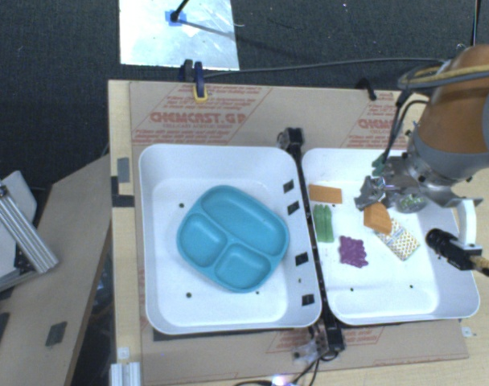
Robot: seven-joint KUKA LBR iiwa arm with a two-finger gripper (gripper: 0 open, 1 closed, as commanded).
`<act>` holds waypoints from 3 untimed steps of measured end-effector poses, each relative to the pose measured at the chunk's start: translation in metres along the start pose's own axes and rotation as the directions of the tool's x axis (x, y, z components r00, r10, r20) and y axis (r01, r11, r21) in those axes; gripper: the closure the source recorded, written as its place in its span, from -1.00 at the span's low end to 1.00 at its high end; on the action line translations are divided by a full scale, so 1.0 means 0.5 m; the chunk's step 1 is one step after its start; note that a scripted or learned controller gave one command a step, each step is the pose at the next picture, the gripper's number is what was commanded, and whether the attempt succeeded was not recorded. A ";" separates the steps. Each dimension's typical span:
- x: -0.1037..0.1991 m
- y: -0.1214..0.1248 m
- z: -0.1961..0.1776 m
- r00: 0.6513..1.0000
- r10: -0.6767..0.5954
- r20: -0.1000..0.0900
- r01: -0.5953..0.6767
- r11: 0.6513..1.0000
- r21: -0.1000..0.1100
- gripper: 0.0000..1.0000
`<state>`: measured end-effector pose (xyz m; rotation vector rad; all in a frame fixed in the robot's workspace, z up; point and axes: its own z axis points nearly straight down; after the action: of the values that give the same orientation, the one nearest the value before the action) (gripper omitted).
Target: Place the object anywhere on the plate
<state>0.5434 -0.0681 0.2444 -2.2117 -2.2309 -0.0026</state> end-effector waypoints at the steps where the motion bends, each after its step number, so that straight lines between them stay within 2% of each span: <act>1: 0.107 -0.006 0.026 1.000 -0.001 -0.001 0.001 1.000 0.000 1.00; 2: 0.218 -0.036 0.011 1.000 -0.002 -0.001 0.002 1.000 0.000 1.00; 3: 0.332 -0.064 0.044 1.000 -0.001 -0.001 0.001 1.000 0.002 1.00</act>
<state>0.5100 0.0978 0.2223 -2.2097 -2.2307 -0.0016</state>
